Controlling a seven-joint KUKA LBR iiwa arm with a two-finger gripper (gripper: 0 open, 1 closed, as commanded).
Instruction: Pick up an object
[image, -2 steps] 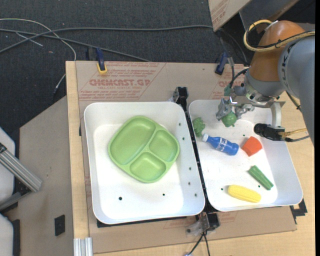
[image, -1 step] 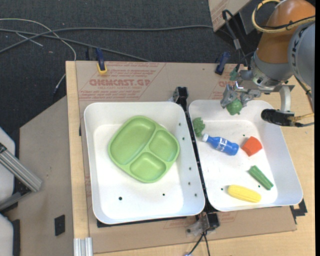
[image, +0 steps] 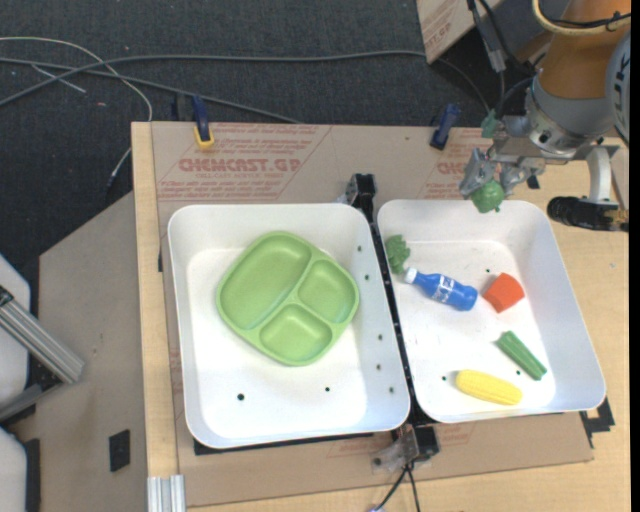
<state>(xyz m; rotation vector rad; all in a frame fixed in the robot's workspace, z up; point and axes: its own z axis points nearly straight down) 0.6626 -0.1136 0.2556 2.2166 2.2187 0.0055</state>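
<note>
The gripper hangs over the back rim of the right bin, its fingers clenched on a small green object held up above the bin; the piece is too small and rounded to show any long axis. The right bin holds a blue bottle, an orange block, a green pod, a yellow corn cob and a small green piece, while the left bin holds a green divided plate.
</note>
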